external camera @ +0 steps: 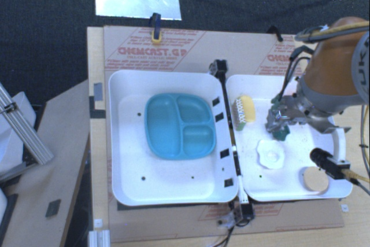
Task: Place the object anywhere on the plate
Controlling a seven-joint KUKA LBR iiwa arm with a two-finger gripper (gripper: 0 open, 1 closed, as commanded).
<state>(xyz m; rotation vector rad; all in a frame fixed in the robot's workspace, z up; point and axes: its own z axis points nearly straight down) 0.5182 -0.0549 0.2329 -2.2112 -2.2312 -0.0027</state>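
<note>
The claw hangs low in the right bin, seemingly closed on a small dark-green object. It looks light and rigid; a grip across its middle should suit. The blue plate sits in the left bin.

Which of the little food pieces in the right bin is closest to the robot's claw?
The dark green piece, right at the gripper. The fried egg, the yellow corn and the tan disc lie farther off.

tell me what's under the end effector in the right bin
The end effector hangs over the right bin, with a small dark green object at its tip. The arm covers the bin floor behind it. A fried egg toy lies nearby, uncovered.
</note>
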